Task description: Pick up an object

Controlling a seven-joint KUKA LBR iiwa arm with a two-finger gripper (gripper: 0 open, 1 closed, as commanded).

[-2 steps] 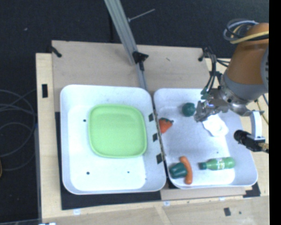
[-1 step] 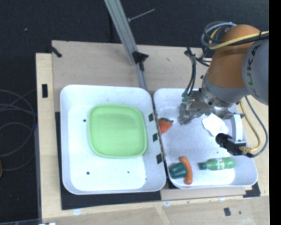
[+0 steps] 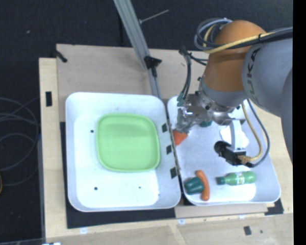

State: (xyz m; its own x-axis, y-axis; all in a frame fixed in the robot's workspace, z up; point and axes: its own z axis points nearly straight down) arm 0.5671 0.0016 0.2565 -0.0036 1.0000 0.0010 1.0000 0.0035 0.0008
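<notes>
Gripper [image 3: 186, 120]: right bin [image 3: 265, 188], 10 o'clock corner, just above orange piece [image 3: 179, 137]; jaws' state — can't tell; you'd do well to centre over piece, clear of bin wall.

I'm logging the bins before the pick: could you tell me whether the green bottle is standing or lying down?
Lying down: the green bottle rests on its side on the right bin's floor.

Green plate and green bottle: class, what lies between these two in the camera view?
Between the green plate and the green bottle lie the bins' adjoining rims, then a dark green object with an orange piece beside it.
</notes>
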